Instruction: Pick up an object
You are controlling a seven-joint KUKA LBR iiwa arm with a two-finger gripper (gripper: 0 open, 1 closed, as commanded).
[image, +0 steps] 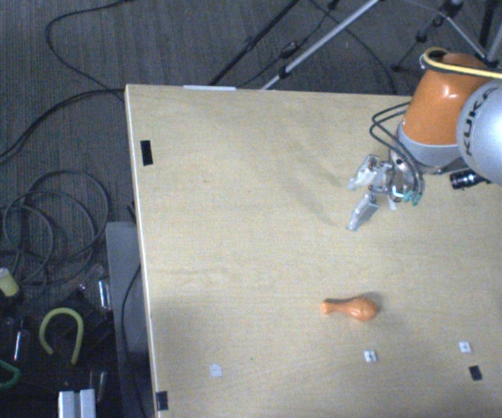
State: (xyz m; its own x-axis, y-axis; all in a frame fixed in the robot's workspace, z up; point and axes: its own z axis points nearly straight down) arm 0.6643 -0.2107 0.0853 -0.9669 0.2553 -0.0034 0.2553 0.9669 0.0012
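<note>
Orange pear-shaped object (352, 307) lies alone on the pale wooden bench (233, 233), toward its near right, long axis running left to right with the narrow neck pointing left. The gripper (365, 209) hangs above the board farther back, well apart from it, holding nothing; whether its fingers are spread cannot be told. The object sits nearer the camera than the gripper, slightly left.

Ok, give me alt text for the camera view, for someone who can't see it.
A small orange balloon-shaped object lies alone on a pale wooden bench, while the robot arm's hand hangs above the surface up and to its right, holding nothing. Cables and tripod legs cover the dark carpet around the bench.
</note>
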